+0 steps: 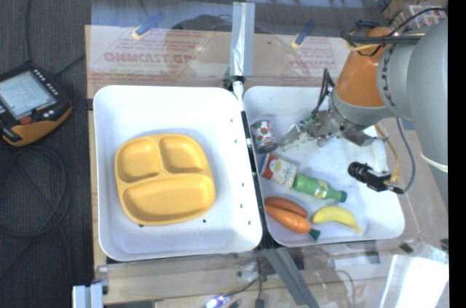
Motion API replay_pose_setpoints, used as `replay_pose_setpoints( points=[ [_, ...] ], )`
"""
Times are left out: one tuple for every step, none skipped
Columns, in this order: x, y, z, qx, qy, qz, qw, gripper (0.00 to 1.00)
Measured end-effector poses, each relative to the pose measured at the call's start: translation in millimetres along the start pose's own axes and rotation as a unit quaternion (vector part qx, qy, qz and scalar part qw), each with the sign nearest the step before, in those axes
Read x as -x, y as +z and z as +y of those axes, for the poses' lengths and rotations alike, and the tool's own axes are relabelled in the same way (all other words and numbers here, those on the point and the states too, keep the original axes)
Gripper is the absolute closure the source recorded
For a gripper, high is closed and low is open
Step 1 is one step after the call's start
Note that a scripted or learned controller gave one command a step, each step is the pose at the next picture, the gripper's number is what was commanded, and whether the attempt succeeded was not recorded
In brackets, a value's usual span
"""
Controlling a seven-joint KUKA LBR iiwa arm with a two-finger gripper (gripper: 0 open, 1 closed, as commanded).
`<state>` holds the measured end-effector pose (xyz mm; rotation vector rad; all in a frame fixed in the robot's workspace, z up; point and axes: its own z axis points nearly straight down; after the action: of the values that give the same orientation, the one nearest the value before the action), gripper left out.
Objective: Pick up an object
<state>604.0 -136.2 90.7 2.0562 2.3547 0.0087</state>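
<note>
Gripper (295, 135) hangs low over the right bin (393, 223), finger state indeterminate from this slant, with the small can (261, 135) just to its left against the bin's left wall and the bottle (309, 184) lying near-side, long axis left-to-right.

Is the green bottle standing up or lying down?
Lying down. The green bottle rests on its side on the floor of the right bin, cap pointing right, just above the banana.
</note>
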Motion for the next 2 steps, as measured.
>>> replay_pose_setpoints(
  points=[
    [-1, -1, -118, -0.002, 0.060, 0.001, 0.9982, 0.00],
    [43, -88, -82, -0.009, 0.190, 0.001, 0.9818, 0.00]
  ],
)
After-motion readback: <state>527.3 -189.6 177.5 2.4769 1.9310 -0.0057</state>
